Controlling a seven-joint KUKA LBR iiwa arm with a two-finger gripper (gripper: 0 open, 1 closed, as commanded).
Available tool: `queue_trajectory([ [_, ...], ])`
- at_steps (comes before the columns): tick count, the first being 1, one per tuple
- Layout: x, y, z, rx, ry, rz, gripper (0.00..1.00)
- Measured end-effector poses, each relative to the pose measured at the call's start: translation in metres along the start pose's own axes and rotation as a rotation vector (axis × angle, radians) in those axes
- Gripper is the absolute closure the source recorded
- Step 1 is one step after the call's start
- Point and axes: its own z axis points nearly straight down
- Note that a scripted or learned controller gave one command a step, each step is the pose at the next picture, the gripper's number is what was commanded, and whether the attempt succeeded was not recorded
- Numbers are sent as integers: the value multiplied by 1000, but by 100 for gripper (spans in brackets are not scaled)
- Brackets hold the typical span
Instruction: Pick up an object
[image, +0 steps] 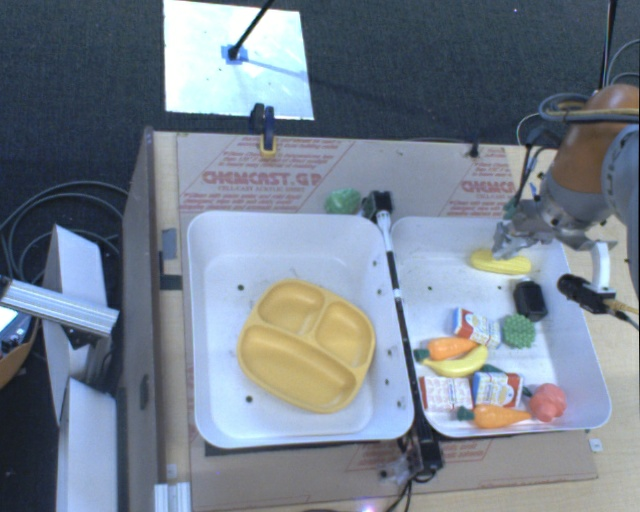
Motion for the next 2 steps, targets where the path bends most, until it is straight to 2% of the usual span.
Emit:
queue_trajectory([
  [1,-16,-37,-48,11,4,9,100],
  [2,-15,-36,-45,13,4,7,0],
])
